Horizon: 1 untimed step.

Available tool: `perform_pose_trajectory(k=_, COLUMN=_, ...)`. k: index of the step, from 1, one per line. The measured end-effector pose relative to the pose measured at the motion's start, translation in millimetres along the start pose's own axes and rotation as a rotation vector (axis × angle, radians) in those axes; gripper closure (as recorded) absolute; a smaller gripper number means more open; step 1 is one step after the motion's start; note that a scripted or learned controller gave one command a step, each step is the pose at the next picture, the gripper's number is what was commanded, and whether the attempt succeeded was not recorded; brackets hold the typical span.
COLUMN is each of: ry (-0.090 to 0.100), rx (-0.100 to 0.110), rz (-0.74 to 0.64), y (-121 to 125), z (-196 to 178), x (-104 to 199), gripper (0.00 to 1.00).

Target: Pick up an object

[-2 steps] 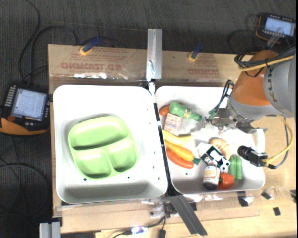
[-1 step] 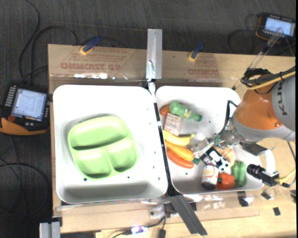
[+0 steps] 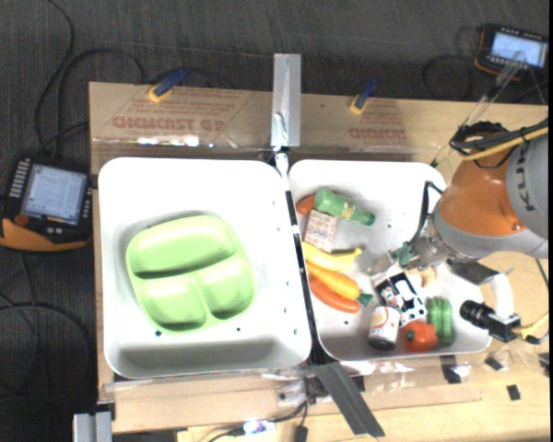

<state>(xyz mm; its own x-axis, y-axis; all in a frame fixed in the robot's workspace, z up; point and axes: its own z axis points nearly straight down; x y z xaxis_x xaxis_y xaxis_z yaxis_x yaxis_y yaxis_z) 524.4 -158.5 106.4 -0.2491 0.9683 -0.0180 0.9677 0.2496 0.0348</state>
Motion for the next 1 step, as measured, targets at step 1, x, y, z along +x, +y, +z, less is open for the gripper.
perform_pose_trajectory(k=1, ry=0.020, rx=0.036, rz=-0.080, y=37.8, z=-75.6, x=46.7, gripper=1.00)
